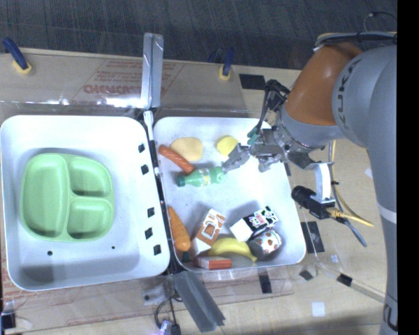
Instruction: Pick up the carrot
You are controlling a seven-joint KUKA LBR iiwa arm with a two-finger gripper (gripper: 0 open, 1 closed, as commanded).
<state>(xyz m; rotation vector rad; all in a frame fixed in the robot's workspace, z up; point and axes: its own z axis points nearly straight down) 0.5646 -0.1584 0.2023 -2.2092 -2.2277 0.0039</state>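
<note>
Hand [243,153] hovers in the right bin's [279,187] upper half; we cannot tell how it is set. We see the carrot [179,229], a tapered orange piece, lying against that bin's left wall, well apart from the hand, beside a small carton [210,227].

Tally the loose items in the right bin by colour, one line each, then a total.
Orange: 2, a carrot and a sausage-like piece
Yellow: 3, a pale potato shape, a lemon, a banana
Green: 1, a bottle
Printed or mixed: 4, small packs
Total: 10
</note>
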